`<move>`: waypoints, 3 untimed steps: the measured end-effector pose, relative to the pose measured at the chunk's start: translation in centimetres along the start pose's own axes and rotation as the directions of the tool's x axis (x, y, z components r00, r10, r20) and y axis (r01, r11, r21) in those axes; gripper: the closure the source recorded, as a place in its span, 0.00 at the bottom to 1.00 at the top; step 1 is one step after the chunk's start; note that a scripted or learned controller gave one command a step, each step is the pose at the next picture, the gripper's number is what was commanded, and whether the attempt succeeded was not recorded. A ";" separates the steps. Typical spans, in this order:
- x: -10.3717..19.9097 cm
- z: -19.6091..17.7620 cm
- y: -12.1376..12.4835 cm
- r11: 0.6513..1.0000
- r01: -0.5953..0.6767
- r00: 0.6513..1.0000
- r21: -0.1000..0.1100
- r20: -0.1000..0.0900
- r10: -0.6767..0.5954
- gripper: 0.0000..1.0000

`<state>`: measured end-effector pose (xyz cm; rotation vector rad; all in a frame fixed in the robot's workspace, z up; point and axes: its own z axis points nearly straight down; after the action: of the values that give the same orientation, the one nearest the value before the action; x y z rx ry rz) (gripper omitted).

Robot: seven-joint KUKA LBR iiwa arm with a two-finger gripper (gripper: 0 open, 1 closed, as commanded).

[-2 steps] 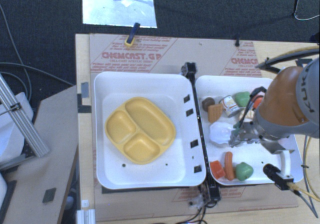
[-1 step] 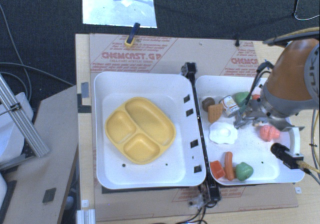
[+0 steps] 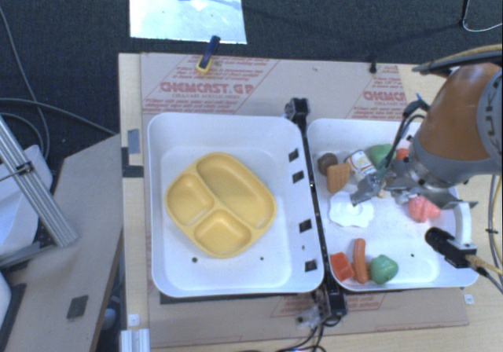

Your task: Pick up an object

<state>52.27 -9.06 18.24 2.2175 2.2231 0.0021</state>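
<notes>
My gripper (image 3: pixel 366 189) hangs low over the right bin (image 3: pixel 416 276), just above the upper edge of a white lump (image 3: pixel 350 211). Close around it lie an orange block (image 3: pixel 339 177), a small labelled can (image 3: pixel 361 162), a green piece (image 3: pixel 380 154) and a brown round piece (image 3: pixel 326 160). A pink object (image 3: pixel 423 209) rests to its right, partly under the arm. Near the bin's front edge are an orange carrot-like stick (image 3: pixel 359 258), a red-orange block (image 3: pixel 340 266) and a green pepper-like toy (image 3: pixel 383 268). Nothing is visibly held.
The left bin (image 3: pixel 169 146) holds a yellow divided plate (image 3: pixel 220 203). A black divider rail (image 3: pixel 310 201) runs between the bins. The arm's orange band (image 3: pixel 464 111) and grey wrist cover the right bin's far right side. A black attachment (image 3: pixel 448 247) juts out near the front right corner.
</notes>
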 end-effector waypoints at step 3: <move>7.9 -0.7 -1.9 1.000 0.013 1.000 -0.009 -0.004 -0.013 1.00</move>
<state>50.37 -1.21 18.97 2.2006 2.2343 0.0160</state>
